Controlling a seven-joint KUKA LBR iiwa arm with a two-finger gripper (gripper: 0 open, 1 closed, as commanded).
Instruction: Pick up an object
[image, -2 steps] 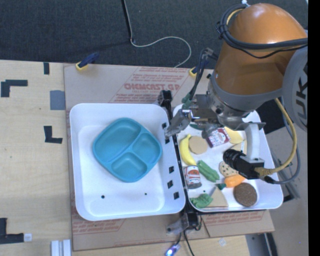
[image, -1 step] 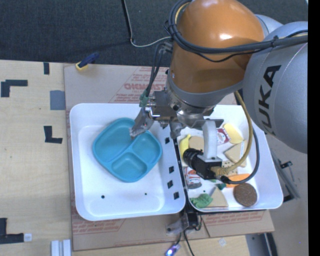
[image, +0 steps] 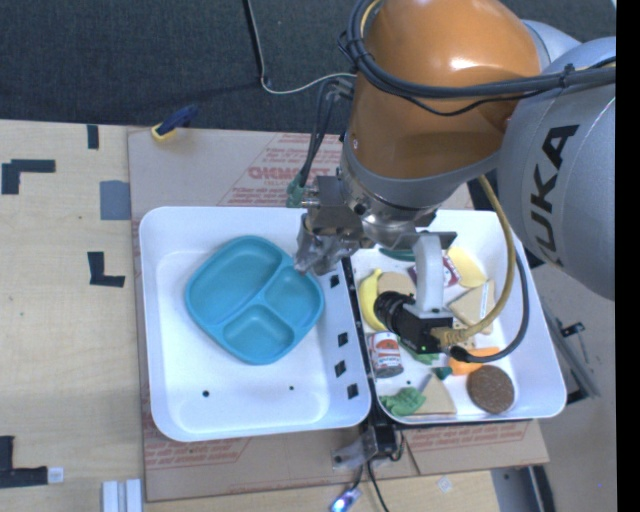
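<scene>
Wooden bench (black marks), dark carpet behind.

Light is bright and even, coming from above. The orange band carries a broad white glare patch on its upper right, with softer sheen across its dome. The left bin and the right bin read clean white without blowing out, and their raised rims cast only thin, soft shadows. The blue divided plate throws a faint shadow on the bin floor along its lower edge. Beneath the arm, the area between the bins sits in deeper shade, so the claw looks dark and hard to read. The arm, close to the lens, is slightly soft; the table is sharper. Top background is dim.
</scene>
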